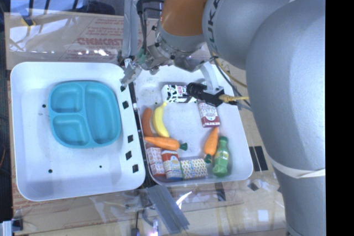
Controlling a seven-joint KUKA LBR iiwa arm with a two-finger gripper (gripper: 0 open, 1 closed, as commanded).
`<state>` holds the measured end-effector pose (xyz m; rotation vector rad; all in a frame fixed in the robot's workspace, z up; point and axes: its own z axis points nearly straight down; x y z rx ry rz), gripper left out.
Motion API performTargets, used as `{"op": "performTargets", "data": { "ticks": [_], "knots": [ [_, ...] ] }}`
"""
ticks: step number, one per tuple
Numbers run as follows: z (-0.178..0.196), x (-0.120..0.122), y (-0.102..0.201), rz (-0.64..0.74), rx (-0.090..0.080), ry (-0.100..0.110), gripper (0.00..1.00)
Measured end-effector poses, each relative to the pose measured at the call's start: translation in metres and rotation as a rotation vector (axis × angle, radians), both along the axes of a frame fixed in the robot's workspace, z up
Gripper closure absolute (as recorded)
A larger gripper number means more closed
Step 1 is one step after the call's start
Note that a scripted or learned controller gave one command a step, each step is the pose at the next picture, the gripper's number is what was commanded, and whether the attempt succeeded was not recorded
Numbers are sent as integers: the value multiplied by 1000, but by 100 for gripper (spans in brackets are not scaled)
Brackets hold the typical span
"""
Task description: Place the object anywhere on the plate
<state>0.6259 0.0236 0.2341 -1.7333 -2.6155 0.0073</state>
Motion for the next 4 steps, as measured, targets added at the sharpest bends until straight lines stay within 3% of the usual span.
{"op": "performTargets", "data": {
  "ticks": [1, 2, 3, 4],
  "knots": [
    [29, 5, -10, -9, -12, -43, 100],
    [-28, -49, 25, 169, 2, -2, 100],
    [-61, -60, 85, 341, 2, 0, 100],
    [-41, -116, 120, 474, 3, -1, 100]
  ]
}}
